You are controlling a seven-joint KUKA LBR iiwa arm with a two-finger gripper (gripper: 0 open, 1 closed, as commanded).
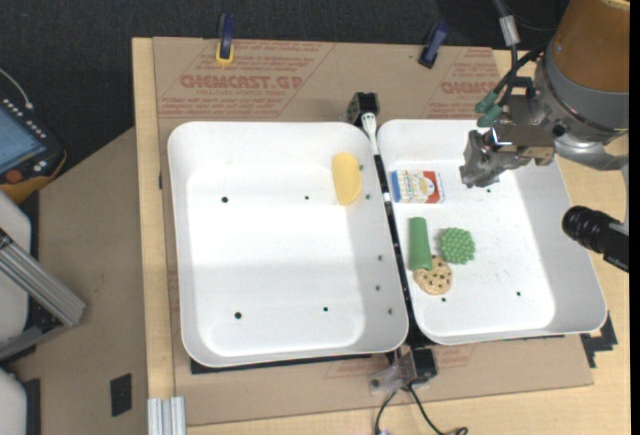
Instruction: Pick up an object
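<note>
The camera view looks down on a bench (300, 73) covered with brown printed board, bearing two shallow white bins side by side. The left bin (200, 323) holds one thing, a pale yellow oblong object (346, 178) lying near its far right corner, close to the wall it shares with its neighbour. The right bin (560, 308) holds the rest: a small white packet with red and blue print (416, 187) lies toward the far left part, a green stick-shaped object (418, 243) lies lengthwise nearer the viewer just beside the left wall, a round green bumpy object (457, 245) sits just to the right of the stick, and a tan cookie with dark spots (433, 278) rests at the near end of the stick, touching or nearly touching both green things. The grey arm with its orange band (600, 3) comes in from the far right, and the gripper (481, 169) hangs over the far part of the right bin, just right of the printed packet and apart from it. Whether it is spread or closed cannot be told from this angle, and nothing is seen held in it. Blue clamps (225, 33) pin the board at its far edge.
</note>
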